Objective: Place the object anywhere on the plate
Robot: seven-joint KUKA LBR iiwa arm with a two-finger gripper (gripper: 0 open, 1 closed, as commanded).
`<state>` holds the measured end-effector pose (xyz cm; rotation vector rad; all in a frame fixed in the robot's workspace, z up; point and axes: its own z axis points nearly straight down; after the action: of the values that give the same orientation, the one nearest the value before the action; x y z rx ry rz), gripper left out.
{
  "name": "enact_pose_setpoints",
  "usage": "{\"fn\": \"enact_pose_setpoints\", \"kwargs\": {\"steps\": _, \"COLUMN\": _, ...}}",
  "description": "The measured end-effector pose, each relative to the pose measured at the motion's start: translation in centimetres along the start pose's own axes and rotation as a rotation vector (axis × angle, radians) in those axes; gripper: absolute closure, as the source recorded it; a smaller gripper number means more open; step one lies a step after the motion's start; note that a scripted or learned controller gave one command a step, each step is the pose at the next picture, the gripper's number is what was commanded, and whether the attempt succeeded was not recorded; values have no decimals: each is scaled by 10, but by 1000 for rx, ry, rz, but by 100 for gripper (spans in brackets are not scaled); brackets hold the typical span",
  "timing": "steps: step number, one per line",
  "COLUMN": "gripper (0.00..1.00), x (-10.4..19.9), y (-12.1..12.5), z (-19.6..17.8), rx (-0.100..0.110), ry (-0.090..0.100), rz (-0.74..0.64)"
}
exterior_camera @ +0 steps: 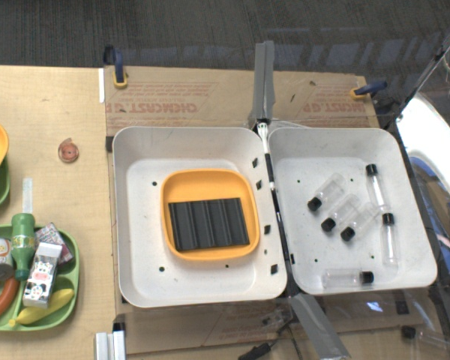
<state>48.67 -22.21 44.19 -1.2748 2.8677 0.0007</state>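
Clear plastic vials with black caps (375,190) lie scattered in the right shallow white bin (307,265) (their transparent bodies are hard to trace against its floor). The yellow-orange rounded-square plate (208,180), bearing a dark ribbed slab (210,225), sits in the left white bin (135,223). Claw state: cannot be told.

You see even, diffuse overhead light with soft, faint shadows. The white bins (199,145) read bright; glare whitens the right edge (427,130). Clear vials (345,208) blur into the bin floor. Focus is moderate.
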Motion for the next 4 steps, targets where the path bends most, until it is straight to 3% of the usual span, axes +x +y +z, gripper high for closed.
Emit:
{"fn": "enact_pose_setpoints", "kwargs": {"steps": 1, "gripper": 0, "x": -9, "y": -8, "z": 107, "rx": -2, "ry": 0, "rz": -351}}
{"fn": "enact_pose_setpoints", "kwargs": {"steps": 2, "gripper": 0, "x": -25, "y": -26, "z": 87, "rx": 0, "ry": -1, "rz": -672}}
{"fn": "enact_pose_setpoints", "kwargs": {"steps": 3, "gripper": 0, "x": -2, "y": -2, "z": 55, "rx": -1, "ry": -2, "rz": -870}}
{"fn": "enact_pose_setpoints", "kwargs": {"steps": 4, "gripper": 0, "x": 2, "y": 8, "z": 21, "rx": -1, "ry": -2, "rz": -1098}}
